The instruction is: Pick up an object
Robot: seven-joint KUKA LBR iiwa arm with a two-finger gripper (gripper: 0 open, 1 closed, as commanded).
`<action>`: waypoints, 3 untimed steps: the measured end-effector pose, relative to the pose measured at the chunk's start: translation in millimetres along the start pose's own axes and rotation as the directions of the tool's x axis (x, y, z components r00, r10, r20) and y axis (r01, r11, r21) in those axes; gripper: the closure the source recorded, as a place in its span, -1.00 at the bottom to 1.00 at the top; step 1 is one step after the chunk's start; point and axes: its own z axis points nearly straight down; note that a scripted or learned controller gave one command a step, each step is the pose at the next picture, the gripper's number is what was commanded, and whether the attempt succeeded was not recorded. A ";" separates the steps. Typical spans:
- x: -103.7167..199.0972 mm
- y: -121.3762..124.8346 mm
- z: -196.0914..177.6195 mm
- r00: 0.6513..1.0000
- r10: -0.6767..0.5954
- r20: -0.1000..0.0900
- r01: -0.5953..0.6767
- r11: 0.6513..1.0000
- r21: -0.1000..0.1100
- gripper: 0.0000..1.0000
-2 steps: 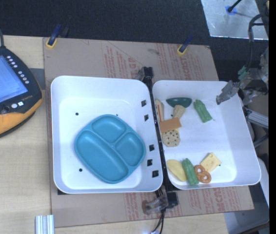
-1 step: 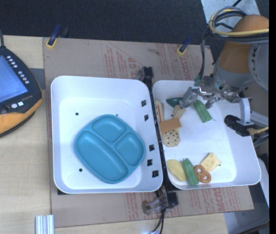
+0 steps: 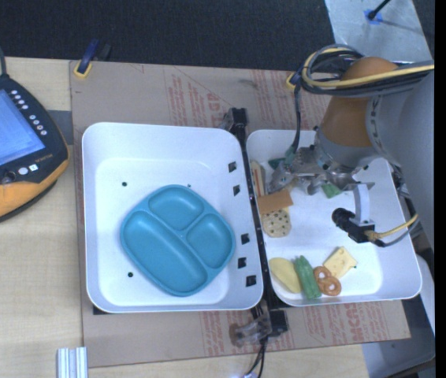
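While the grey arm reaches in from the right, we see its tool [image 3: 311, 176] low over the upper part of the right bin [image 3: 400, 286], among toy food pieces. We cannot tell its state; the wrist hides it. Just left of the tool lies a brown toast slice [image 3: 275, 201], with a speckled cookie [image 3: 276, 223] touching its lower edge. Near the bin's front edge sit a yellow piece [image 3: 284, 273], a green pickle [image 3: 307, 277], a small pretzel [image 3: 329, 284] and a cheese wedge [image 3: 340, 260]. The left bin [image 3: 105, 144] holds a blue divided plate [image 3: 177, 239]. We judge the pieces light, stiff and probably smooth plastic; the toast, lying flat, seems best pinched across its narrow sides.
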 end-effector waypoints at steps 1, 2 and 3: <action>-3.2 1.5 -15.0 1.000 0.002 0.002 -0.002 1.000 -0.005 1.00; -2.9 -63.0 -2.5 1.000 0.005 0.002 -0.005 1.000 -0.011 1.00; 70.7 -52.0 -160.8 1.000 -0.005 -0.002 0.005 1.000 -0.025 1.00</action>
